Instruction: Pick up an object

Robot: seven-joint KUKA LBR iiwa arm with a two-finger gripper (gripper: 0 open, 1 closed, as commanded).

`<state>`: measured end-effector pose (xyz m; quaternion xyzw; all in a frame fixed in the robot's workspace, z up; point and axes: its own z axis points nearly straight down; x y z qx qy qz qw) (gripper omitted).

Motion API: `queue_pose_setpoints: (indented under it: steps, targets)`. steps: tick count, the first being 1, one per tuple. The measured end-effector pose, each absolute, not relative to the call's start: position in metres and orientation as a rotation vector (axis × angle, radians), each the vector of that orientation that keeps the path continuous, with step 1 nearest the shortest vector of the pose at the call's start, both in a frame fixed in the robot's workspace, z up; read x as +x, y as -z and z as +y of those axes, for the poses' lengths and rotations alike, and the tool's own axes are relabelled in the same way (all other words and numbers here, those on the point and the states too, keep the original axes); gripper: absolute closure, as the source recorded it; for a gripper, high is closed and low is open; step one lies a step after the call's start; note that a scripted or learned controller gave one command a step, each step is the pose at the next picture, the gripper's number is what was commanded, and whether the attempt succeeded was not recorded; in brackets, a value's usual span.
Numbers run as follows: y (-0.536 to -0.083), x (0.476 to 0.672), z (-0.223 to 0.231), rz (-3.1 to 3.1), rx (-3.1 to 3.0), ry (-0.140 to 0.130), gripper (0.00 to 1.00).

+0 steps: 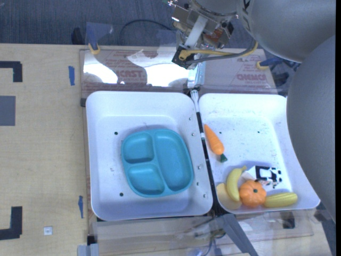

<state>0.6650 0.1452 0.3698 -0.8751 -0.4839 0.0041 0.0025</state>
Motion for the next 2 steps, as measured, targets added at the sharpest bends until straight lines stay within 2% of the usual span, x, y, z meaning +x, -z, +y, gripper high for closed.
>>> queue_pose_setpoints:
  steps: [2]
  targets:
    - [-0.344, 0.666, 0.006, -1.648, -2.670, -0.009, 1.00]
